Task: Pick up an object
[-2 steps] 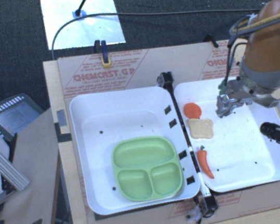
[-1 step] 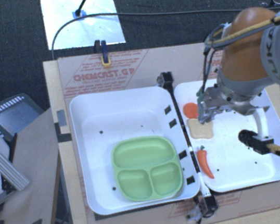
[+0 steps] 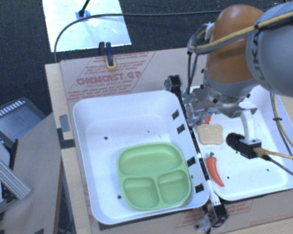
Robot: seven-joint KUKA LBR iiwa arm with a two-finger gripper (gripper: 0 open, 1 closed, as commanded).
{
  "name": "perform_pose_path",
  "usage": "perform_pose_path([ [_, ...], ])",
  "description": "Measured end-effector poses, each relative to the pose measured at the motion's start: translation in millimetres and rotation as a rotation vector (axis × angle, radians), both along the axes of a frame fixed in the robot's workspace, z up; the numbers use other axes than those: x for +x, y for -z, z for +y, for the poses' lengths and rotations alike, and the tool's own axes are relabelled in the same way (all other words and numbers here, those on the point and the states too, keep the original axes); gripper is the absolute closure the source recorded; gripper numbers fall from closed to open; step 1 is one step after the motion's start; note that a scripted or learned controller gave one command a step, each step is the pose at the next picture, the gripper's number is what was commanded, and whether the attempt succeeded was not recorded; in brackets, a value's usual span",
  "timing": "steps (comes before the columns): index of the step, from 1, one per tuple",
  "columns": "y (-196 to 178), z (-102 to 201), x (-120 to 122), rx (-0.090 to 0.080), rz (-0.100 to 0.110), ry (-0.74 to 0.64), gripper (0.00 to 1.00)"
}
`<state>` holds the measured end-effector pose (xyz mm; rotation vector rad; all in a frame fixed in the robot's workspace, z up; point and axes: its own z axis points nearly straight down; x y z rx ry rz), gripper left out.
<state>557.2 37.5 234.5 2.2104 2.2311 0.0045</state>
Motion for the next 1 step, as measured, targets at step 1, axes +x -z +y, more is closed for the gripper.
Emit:
perform_pose_path([
  [1,-4.6,54.9,-4.5,0.001,0.001,-0.001,1.00],
])
